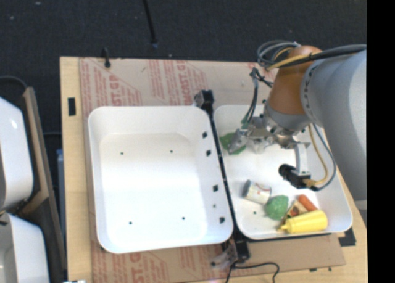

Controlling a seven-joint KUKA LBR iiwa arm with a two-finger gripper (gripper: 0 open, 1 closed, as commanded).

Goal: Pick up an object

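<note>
grey arm with orange band reaches into the shallow white right-hand bin [327, 180].
gripper [247, 140] sits by a small green object [231, 142] at centre right; gripper state: cannot tell.

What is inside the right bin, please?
The right bin holds a yellow bottle, a green lump, a small white cylinder and an orange piece. The arm covers its far part.

Both bins, left [117, 129] and right [336, 211], look like smooth, glossy white plastic on a matt wooden bench [80, 84]; the yellow bottle [307, 222] looks shiny plastic.
</note>
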